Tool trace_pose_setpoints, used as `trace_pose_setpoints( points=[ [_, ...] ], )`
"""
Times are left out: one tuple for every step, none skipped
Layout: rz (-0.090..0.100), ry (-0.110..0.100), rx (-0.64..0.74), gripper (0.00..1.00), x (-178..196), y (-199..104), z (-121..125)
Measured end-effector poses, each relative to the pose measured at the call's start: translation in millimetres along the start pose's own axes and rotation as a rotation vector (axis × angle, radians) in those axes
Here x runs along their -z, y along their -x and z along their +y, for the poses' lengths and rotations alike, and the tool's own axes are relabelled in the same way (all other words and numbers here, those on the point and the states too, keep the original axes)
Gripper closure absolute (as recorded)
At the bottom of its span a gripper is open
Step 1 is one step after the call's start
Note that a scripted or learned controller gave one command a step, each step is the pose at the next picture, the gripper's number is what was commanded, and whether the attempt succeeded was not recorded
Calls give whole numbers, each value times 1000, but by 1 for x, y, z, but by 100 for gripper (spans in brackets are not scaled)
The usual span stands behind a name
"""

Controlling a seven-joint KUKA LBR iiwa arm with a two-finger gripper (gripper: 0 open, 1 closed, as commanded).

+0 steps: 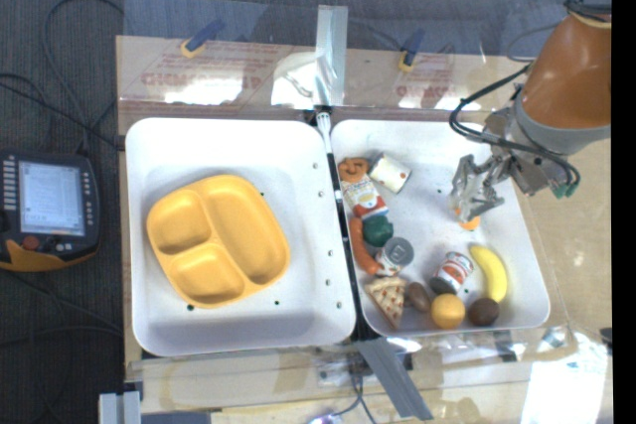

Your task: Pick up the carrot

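The yellow tray fills the left bin at lower left. The carrot lies along the right bin's left wall, crowded by food items; it looks stiff, light and smooth, best pinched mid-length. At right the gripper hangs with fingers parted, empty, over open floor.

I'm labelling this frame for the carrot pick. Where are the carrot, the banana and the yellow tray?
carrot (361,247): camera view, middle of its orange body by the right bin's left wall.
banana (491,271): camera view, middle of its curve.
yellow tray (248,231): camera view, floor of its large compartment.
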State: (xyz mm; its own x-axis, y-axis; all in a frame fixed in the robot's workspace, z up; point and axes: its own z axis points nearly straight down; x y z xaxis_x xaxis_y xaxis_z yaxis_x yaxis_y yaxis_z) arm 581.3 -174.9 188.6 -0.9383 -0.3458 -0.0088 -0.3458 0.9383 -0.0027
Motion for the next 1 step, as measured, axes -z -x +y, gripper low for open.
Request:
trace_pose_setpoints(
  points=[
    [0,2,102,100,-44,12,-24]
  ],
)
